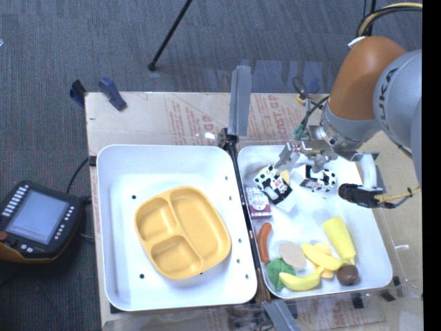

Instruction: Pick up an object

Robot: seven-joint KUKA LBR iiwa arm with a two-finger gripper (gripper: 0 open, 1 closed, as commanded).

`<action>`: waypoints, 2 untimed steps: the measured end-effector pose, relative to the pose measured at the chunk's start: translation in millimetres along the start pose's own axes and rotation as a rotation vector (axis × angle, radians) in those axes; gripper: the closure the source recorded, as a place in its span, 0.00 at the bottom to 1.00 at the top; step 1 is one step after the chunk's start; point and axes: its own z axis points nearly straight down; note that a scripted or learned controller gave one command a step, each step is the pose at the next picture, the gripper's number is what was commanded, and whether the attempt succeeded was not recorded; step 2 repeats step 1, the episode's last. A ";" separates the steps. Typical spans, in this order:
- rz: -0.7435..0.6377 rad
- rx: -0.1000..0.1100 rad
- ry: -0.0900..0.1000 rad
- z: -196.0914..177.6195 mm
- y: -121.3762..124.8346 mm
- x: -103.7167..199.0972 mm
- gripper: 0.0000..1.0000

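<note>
White plastic is showing in two shallow bins lying side by side on the bench (172, 116). The left bin (117, 178) is carrying a yellow divided tray (182, 232), tilted a little, its three wells facing up. The right bin (375, 254) is holding a crowd of toy food, and much of it is overlapping.

The grey arm (386, 81), with its orange band, is reaching in from 3 o'clock and hanging over the 12 o'clock end of the right bin. The gripper (309, 158) is sitting low over two black-and-white cow-patterned cartons; whether the jaws are spread or clenched I cannot tell, since the wrist and cabling are covering them. One cow carton (273, 183) is lying at 8 o'clock from the gripper, the other cow carton (322, 179) at 4 o'clock, partly tucked under the wrist parts. Neither is visibly sitting between the jaws.

A small red-labelled packet (258, 202) is lying against the bin's 9 o'clock wall. Toward 6 o'clock are crowding an orange sausage (264, 241), a green leafy piece (277, 271) half buried, a beige round slice (293, 255), bananas (303, 280), a yellow corn-like piece (339, 236) and a brown ball (347, 274).

A handheld control pendant (34, 219) is sitting at 9 o'clock, cut off by the edge
</note>
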 end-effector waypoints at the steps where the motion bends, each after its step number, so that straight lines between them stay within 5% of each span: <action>1: -0.012 -0.007 -0.001 68.8 11.3 -13.1 0.00; 2: -0.012 -0.007 -0.001 68.8 11.3 -13.1 0.00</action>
